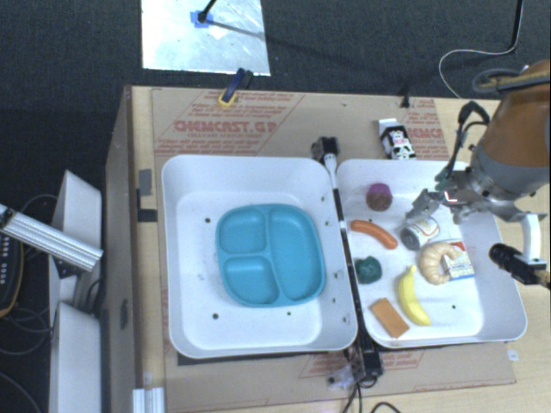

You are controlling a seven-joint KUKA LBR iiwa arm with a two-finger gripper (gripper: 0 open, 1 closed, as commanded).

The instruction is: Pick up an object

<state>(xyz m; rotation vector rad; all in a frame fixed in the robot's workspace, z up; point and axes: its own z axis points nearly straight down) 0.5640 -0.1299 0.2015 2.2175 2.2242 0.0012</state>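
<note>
The flat orange-brown rectangular block (390, 317) lies nearest the camera, by the front edge of the right white bin (508, 317). The left white bin (194, 231) carries a blue three-compartment plastic plate (269, 254) at its middle. In the right bin, going down in size: a yellow banana (413, 297) near the front, a tan bagel-like ring (437, 261) resting on a small white packet (461, 265) just beside it, an orange sausage-shaped piece (374, 233) by the left edge, a small silver can (420, 230) on its side at the middle, a dark green lump (368, 269), and a dark red ball (379, 197) toward the back edge.

The gripper (437, 200) sits low over the right bin's back right part, right beside the can, which looks like the object being tried for. To do this well, I judge the grip should close across the can's round body, squarely, since a tipped can will roll away from an off-centre pinch. The grey metal parts blur together, so I cannot tell how wide the hand is, or whether it touches the can.
</note>
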